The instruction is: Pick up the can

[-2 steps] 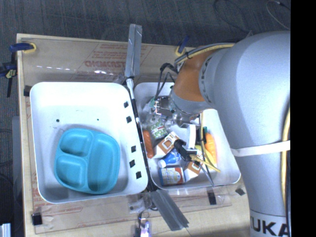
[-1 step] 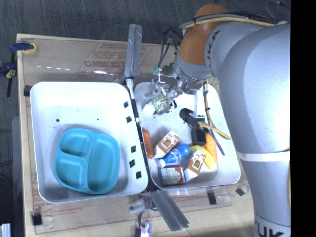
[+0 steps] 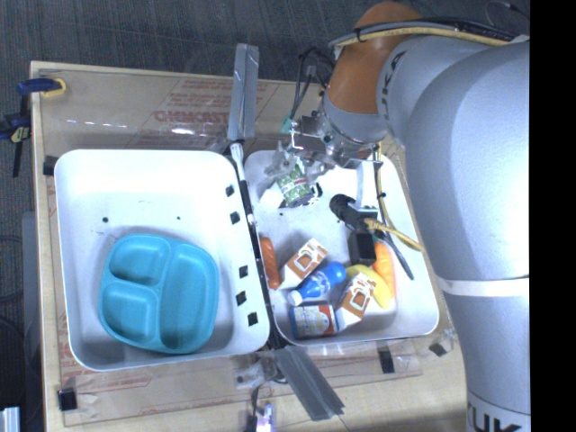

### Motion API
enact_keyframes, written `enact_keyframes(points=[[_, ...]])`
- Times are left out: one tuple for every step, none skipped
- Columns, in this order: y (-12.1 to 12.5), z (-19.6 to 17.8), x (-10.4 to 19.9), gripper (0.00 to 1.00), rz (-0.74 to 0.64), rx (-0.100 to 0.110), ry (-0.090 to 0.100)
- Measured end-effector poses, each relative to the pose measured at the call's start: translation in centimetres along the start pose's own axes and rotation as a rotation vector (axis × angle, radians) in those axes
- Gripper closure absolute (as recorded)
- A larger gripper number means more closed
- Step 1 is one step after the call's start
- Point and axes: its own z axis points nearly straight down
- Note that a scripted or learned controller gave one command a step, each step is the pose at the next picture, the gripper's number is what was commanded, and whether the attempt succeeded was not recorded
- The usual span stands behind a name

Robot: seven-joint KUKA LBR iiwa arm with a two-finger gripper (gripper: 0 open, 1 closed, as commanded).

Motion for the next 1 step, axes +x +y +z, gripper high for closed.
enact_keyframes(points=[[0.5,1.79,-6.46,1.0,0.114,-0.001,0.001]])
